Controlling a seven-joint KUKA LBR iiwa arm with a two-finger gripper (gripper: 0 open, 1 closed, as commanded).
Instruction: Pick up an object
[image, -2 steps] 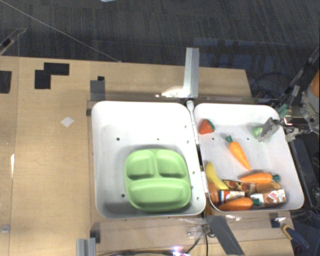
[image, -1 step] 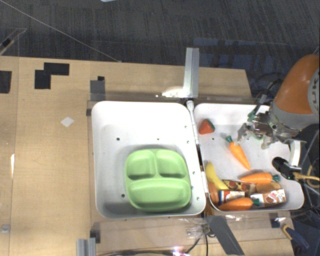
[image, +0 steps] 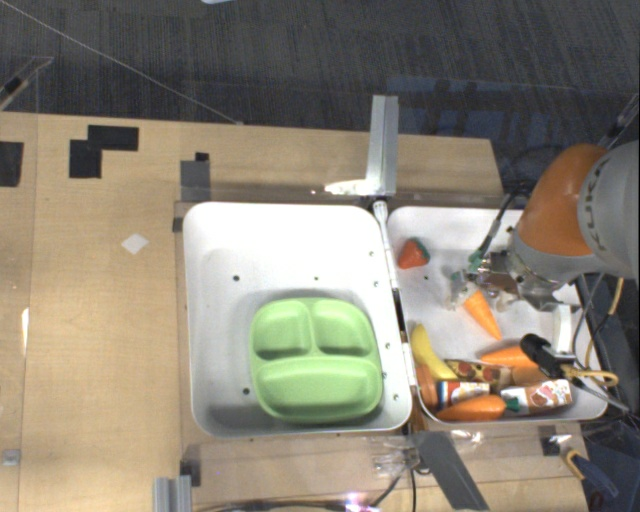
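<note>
My gripper (image: 471, 281) is low in the right bin (image: 450, 232), at the end of the grey arm with the orange band (image: 556, 214). A small orange carrot (image: 483, 313) lies right under it, its upper tip touching or nearly touching the gripper. A red strawberry (image: 412, 254) rests to the gripper's left, near the bin's wall. Along the near side of the bin lie a yellow banana (image: 427, 349), a second carrot (image: 506, 355), a labelled bottle (image: 510, 397) and an orange vegetable (image: 470, 408).
The left bin (image: 225, 300) holds a green divided plate (image: 316, 358) towards its front. A metal post (image: 383, 145) stands behind the wall between the two bins. The objects in the right bin crowd its front edge.
</note>
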